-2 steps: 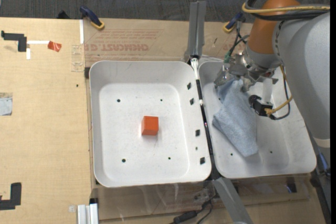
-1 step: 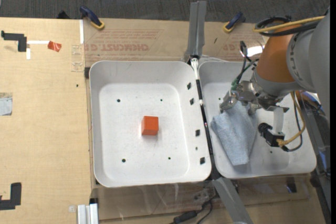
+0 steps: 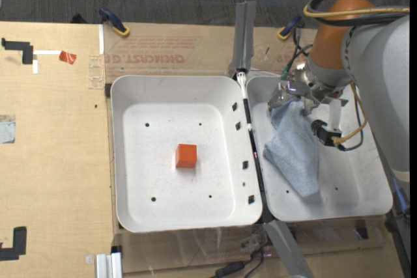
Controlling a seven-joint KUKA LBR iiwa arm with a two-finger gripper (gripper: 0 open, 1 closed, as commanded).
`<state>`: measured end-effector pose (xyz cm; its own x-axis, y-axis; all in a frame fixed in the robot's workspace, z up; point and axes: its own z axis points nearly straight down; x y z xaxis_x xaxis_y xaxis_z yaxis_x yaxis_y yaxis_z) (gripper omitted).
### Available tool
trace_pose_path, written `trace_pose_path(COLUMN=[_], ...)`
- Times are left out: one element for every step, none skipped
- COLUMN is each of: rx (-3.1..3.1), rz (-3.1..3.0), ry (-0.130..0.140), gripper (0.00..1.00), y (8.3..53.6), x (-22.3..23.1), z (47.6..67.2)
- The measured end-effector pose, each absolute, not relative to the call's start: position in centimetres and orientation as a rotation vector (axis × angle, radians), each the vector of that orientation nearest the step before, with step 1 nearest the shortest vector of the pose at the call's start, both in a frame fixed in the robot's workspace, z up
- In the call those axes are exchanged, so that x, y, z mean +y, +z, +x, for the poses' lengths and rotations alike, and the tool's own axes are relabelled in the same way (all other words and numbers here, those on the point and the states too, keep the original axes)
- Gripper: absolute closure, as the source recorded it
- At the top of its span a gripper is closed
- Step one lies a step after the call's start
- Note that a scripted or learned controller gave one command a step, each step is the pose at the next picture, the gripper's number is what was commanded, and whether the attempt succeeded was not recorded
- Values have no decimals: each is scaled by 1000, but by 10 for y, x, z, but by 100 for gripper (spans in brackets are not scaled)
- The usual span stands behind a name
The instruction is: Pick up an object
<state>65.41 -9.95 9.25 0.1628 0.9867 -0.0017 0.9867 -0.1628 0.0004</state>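
A blue-grey cloth (image 3: 294,152) lies in the right bin (image 3: 355,198), stretched from the gripper down toward the bin's front. Its upper end rises to a narrow peak that is pinched in my gripper (image 3: 290,99), which hangs over the bin's back left part and is shut on that end. The cloth's lower end rests on the bin floor. An orange-red cube (image 3: 186,156) sits alone near the middle of the left bin (image 3: 130,198), far from the gripper.
A ridge (image 3: 251,153) with black clips separates the two bins. Cables (image 3: 339,133) loop off the wrist over the right bin. A metal post (image 3: 244,36) stands behind the bins. The wooden bench (image 3: 52,159) extends to the left.
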Motion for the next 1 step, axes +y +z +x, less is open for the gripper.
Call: trace_pose_path(rx=[2148], rz=[2293], ry=[-3], gripper=[0], y=[92], x=[-93], z=[615])
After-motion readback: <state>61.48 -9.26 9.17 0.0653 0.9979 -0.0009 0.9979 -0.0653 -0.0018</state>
